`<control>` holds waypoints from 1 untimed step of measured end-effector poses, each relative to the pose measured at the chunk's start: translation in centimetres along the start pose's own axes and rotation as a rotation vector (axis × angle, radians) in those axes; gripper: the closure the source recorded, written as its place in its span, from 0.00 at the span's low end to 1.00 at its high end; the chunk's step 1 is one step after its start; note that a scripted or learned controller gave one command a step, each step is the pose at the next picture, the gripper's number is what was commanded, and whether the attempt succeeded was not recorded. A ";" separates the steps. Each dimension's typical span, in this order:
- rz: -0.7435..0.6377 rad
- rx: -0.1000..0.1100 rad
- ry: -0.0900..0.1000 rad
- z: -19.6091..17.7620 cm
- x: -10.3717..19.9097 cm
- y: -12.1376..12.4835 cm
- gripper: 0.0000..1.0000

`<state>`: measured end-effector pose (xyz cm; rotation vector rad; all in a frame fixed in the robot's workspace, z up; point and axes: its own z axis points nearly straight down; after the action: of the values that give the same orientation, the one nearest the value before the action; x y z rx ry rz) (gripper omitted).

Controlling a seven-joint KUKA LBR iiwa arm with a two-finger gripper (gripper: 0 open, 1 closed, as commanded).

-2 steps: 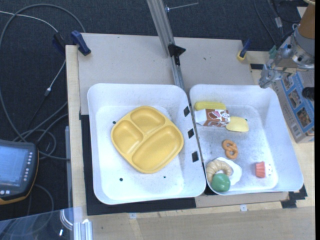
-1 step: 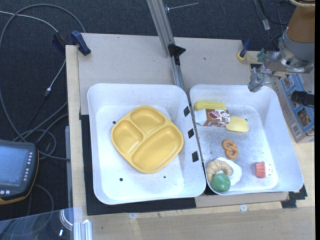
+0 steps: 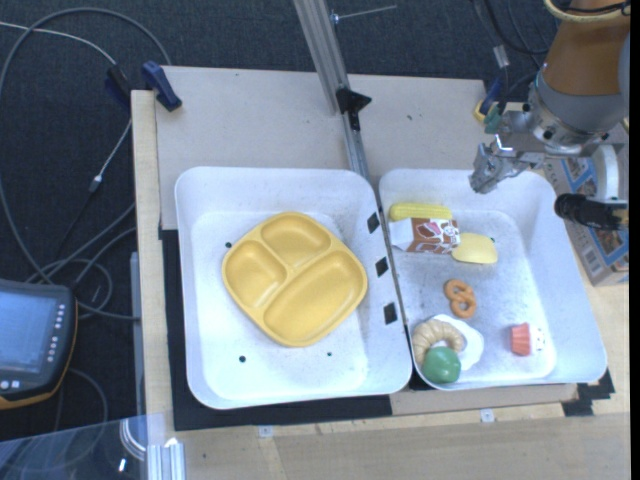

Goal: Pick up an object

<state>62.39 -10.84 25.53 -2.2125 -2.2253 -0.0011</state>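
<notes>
My gripper [image 3: 490, 175] hangs over the far edge of the right bin [image 3: 570, 268], above its back rim. Nothing shows between its fingers. In the right bin lie a yellow-topped carton with a brown and white label [image 3: 424, 228], a yellow lemon-like piece [image 3: 475, 250], a small pretzel [image 3: 460, 296], a croissant on a white dish [image 3: 440, 334], a green round fruit [image 3: 440, 365] and a red-orange piece [image 3: 522, 339]. The carton is the nearest object, down and to the left of the gripper.
The left bin [image 3: 200, 268] holds a yellow divided plate [image 3: 293, 278]. A slanted metal pole [image 3: 325, 38] runs down to the gap between the bins. Cables and a tablet [image 3: 30, 338] lie off the bench at left; boxes [image 3: 600, 218] sit at right.
</notes>
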 end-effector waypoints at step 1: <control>0.000 0.003 0.000 1.2 5.4 -2.4 1.00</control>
<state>60.00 -5.44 24.37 -2.2109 -2.2240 0.0017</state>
